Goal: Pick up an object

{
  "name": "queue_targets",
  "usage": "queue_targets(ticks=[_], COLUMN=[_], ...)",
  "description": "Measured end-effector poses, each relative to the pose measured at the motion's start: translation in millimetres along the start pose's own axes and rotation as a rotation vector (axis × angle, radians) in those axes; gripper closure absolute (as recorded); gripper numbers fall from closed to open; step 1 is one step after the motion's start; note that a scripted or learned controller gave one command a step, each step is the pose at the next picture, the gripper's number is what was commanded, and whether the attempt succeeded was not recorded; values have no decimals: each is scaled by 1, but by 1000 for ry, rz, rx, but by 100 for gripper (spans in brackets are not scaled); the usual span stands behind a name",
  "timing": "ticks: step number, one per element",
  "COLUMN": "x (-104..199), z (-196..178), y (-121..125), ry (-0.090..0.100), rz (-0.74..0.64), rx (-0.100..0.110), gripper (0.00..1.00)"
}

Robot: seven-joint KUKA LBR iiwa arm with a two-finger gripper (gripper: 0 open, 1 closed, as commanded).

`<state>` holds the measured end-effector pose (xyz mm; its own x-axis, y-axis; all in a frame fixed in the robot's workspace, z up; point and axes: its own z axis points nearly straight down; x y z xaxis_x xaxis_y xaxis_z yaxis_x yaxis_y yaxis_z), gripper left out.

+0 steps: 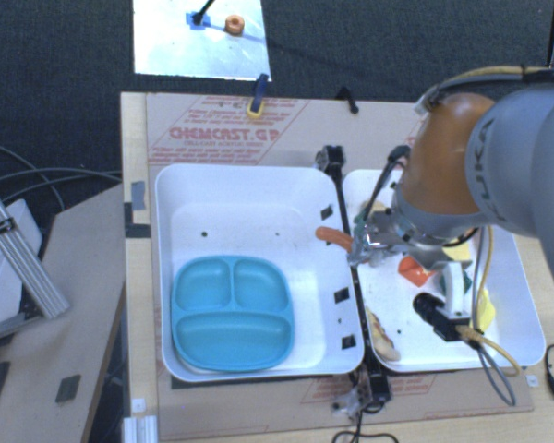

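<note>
Grey-and-orange robot arm [462, 164] hangs its two-finger gripper [360, 247], open-or-closed state unreadable, at the divider between bins, with a small orange elongated piece [331, 235] right beside its tip, long axis running leftward over the left shallow white bin [258, 215].

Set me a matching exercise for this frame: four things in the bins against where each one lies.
Things:
1. blue plate
2. orange stick
3. tan piece
4. yellow thing

Places:
A. right bin, front-left corner
B. left bin, front-left part
C. right bin, right side
D. left bin, right edge, beside the claw

Pairs: 1-B, 2-D, 3-A, 4-C.
</note>
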<state>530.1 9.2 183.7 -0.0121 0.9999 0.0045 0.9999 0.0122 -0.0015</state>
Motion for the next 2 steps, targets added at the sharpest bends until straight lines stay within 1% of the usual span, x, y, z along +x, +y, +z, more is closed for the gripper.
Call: queue_targets(ticks=[1,2], x=[-30,-10], z=[-149,3], y=[-22,34], ry=[-5,-4], rz=[9,7], rx=[-21,8], gripper=[100,100])
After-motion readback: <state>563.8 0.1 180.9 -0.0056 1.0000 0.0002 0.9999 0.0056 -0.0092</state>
